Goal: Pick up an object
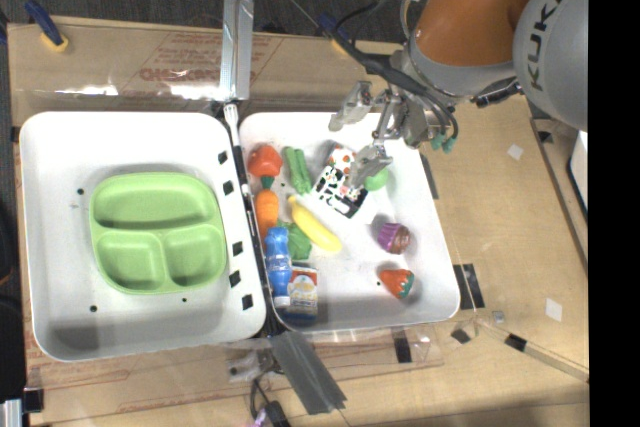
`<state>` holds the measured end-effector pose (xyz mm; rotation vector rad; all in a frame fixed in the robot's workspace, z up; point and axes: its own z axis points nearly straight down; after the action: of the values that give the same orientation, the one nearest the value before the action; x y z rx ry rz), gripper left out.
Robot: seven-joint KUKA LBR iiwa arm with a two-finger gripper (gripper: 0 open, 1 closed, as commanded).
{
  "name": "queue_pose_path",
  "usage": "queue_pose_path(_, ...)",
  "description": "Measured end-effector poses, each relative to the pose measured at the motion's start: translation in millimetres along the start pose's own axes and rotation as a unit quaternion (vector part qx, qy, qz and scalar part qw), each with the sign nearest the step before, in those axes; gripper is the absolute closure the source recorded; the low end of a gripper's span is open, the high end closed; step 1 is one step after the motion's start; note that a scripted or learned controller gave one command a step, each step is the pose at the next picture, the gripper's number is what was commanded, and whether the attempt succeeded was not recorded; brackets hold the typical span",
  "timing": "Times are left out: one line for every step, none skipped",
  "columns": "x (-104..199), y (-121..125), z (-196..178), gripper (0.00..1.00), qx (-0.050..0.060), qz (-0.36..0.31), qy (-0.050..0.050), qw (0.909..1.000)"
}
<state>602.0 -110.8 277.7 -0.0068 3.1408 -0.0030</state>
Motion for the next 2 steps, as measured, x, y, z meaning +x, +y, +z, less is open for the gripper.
queue_pose_path(-27,-4,175,0.00,-0.001,0.028,-0.001,0.9996)
queue_pose_path(21,17,186,0.00,-0.001,-0.110,0.001,0.9939)
